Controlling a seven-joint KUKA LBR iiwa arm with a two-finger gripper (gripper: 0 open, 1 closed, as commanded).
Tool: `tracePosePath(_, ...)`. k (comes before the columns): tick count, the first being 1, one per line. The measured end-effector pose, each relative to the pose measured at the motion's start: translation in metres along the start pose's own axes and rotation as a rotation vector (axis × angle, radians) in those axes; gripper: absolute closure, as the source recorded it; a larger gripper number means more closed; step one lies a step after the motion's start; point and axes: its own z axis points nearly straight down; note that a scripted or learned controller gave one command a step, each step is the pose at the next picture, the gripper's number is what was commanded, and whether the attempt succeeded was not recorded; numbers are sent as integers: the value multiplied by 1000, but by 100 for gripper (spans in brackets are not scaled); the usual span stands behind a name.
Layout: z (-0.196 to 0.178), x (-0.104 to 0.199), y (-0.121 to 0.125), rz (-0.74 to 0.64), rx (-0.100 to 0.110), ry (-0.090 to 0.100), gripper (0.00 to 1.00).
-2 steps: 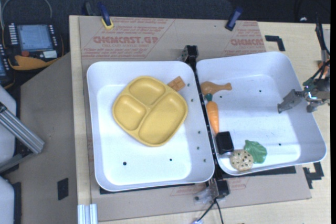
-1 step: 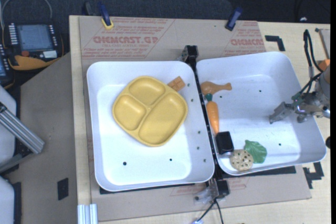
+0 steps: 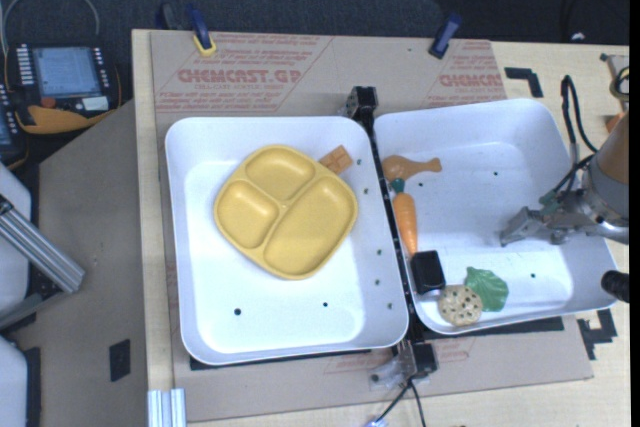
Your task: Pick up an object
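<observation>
In the right bin [image 3: 500, 130] several toy foods lie along the left wall: a tan drumstick [image 3: 410, 167], an orange carrot [image 3: 405, 222], a black block [image 3: 428, 271], a round speckled cookie [image 3: 460, 305] and a green leafy piece [image 3: 488, 286]. My gripper [image 3: 515, 226] hovers over the bare right-middle floor of that bin, open, with nothing between its fingers. It is to the right of the carrot and above the green piece, touching neither.
The left bin [image 3: 200, 295] holds a yellow divided plate [image 3: 287, 211], with a small brown block [image 3: 336, 158] at its upper right rim. A black divider clamp [image 3: 362, 101] sits between the bins. Cables [image 3: 570, 115] hang at the right edge.
</observation>
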Motion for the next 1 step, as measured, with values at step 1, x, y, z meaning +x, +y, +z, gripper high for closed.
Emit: tracePosePath(1,34,2,2,-2,-2,6,0)
